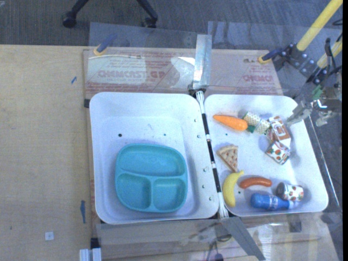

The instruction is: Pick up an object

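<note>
The right bin holds several toy foods. An orange carrot lies at the back, with a pale patterned packet touching its right end. Right of that, a red and white carton lies tilted. A pizza slice sits near the divider, with a yellow banana and a red sausage in front of it. A blue bottle and a small spotted can lie at the front. My gripper hangs over the bin's back right rim, just right of the carton, with nothing seen in it.
The left bin holds a teal divided plate. A metal strip stands behind the divider between the bins. Yellow and dark hardware crowds the back right corner. Bare wooden bench lies to the left.
</note>
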Robot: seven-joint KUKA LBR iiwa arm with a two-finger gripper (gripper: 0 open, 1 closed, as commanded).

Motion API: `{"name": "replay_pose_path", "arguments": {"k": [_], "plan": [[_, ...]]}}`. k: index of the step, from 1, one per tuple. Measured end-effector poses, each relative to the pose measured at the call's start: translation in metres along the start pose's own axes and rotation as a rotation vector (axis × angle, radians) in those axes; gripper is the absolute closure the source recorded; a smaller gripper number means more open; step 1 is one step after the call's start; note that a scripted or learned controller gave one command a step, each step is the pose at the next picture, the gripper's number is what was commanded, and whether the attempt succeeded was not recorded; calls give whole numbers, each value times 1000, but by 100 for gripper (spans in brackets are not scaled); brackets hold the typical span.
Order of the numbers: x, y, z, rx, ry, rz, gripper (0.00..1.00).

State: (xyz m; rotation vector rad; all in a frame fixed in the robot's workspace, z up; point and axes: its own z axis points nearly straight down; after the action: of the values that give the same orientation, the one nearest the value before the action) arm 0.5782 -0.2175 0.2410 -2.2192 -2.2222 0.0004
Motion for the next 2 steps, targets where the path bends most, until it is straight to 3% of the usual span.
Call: {"name": "replay_pose_path", "arguments": {"k": [1, 2], "plan": [[29, -3, 116, -11, -3, 0, 0], [80, 12, 132, -43, -13, 1, 0]]}}
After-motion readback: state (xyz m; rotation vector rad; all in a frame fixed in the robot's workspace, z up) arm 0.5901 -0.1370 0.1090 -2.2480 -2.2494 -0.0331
